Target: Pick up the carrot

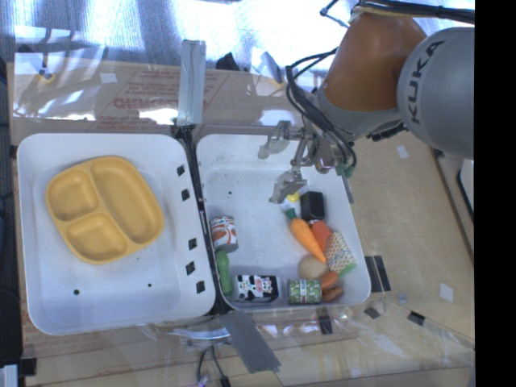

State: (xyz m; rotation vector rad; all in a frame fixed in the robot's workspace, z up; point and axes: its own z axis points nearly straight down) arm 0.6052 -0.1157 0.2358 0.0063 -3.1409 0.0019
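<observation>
We see the end effector over the right bin, fingers slightly parted and holding nothing. The carrot lies just below it beside a black block, near the bin's right wall.

Robot lab, KUKA arm, taped bench, white bins

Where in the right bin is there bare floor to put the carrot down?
Right bin: bare floor in the middle and back-left, between the small can and the tool. Crowded along the right and front walls, where the carrot lies among the other toys.
</observation>
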